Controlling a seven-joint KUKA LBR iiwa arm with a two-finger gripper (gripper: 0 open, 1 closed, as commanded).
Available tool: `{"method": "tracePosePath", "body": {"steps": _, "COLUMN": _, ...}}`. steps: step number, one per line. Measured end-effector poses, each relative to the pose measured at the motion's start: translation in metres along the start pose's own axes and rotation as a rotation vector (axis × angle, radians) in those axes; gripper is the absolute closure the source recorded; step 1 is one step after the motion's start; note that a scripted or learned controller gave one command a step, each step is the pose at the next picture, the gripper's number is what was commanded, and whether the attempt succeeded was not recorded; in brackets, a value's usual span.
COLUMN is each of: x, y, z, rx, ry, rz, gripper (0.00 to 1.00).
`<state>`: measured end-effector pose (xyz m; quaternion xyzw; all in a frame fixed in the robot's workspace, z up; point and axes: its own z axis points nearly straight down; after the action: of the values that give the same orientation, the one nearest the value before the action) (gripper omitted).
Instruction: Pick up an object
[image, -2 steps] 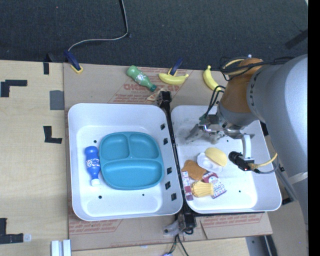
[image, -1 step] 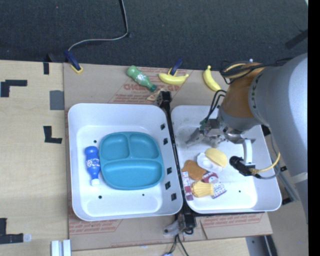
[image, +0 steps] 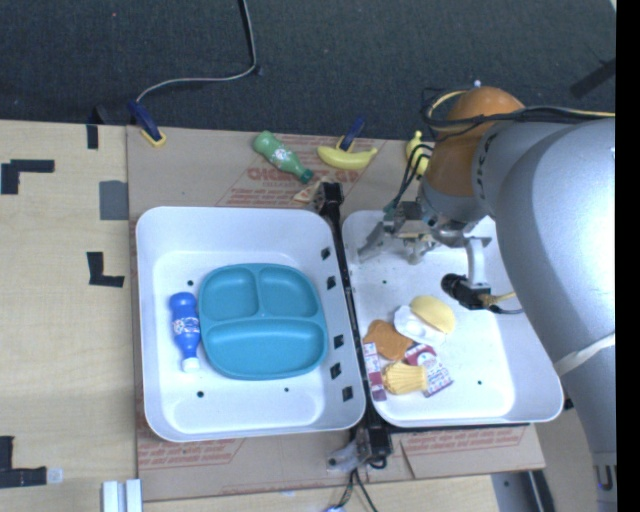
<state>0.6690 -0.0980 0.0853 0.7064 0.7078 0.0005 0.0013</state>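
Observation:
My gripper (image: 392, 248) hangs over the far left part of the right bin (image: 500, 385), its fingers apart and nothing between them. Below it, toward the bin's near side, lies a small heap: a yellow rounded piece (image: 434, 312) on a white piece (image: 407, 323), a brown-orange piece (image: 387, 340), a yellow ridged piece (image: 403, 378) and a red-and-white packet (image: 436, 378). The gripper is well clear of the heap and touches none of it.
The left bin (image: 160, 240) holds a blue divided plate (image: 263, 320) and a blue bottle (image: 184, 328) beside it. Behind the bins lie a green bottle (image: 283, 156) and a banana (image: 347, 155). The grey arm (image: 560, 220) covers the right bin's far right side.

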Motion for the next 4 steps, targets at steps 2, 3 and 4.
{"method": "tracePosePath", "body": {"steps": 2, "x": -0.027, "y": -0.088, "z": -0.002, "rx": -0.003, "ry": -0.002, "rz": 0.002, "gripper": 0.00}}
{"method": "tracePosePath", "body": {"steps": 3, "x": -0.009, "y": -0.022, "z": -0.030, "rx": 0.002, "ry": 0.001, "rz": 0.001, "gripper": 0.00}}
{"method": "tracePosePath", "body": {"steps": 4, "x": -0.007, "y": -0.073, "z": -0.001, "rx": 0.001, "ry": 0.000, "rz": 0.001, "gripper": 0.00}}
